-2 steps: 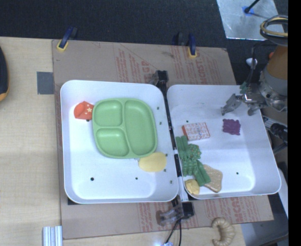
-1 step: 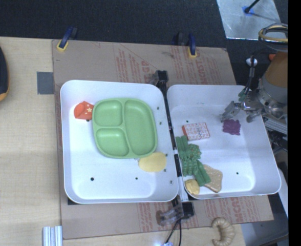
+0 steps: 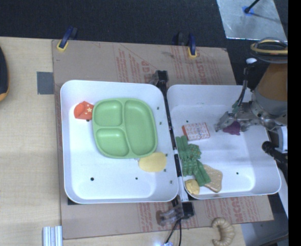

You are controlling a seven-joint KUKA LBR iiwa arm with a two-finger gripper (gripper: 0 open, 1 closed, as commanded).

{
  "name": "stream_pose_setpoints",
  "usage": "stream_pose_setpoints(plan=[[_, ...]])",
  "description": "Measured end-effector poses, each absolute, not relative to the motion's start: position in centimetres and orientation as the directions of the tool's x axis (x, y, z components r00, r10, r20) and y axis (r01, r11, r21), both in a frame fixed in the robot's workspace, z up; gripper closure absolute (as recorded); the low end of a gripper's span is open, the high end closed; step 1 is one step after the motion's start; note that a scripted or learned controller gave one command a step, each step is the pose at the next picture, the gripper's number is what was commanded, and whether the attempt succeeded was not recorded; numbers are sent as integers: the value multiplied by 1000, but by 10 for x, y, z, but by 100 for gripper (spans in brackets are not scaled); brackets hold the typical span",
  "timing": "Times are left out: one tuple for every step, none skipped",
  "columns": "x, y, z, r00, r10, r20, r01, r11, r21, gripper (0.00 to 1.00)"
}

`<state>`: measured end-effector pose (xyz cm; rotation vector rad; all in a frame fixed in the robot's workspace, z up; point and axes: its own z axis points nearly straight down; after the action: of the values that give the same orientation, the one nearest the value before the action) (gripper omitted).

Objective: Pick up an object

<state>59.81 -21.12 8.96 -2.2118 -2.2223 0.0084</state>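
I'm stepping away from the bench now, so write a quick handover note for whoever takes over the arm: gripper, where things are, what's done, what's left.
Gripper: low in the right bin, at its upper right, right at a small purple object. Whether it has closed on the object cannot be told from this view.
Right bin also has a red-and-white card, a green leafy toy, and tan and yellow pieces near the front edge.
Left bin: green divided plate, red piece beside it, yellow piece at its lower corner.
Done: the arm is at the purple object.
Left: confirm a grasp and lift; nothing is clearly picked up.
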Motion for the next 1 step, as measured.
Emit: stream_pose_setpoints(plan=[[661, -212, 215, -7, 1000, -5, 1000, 7, 14, 0]])
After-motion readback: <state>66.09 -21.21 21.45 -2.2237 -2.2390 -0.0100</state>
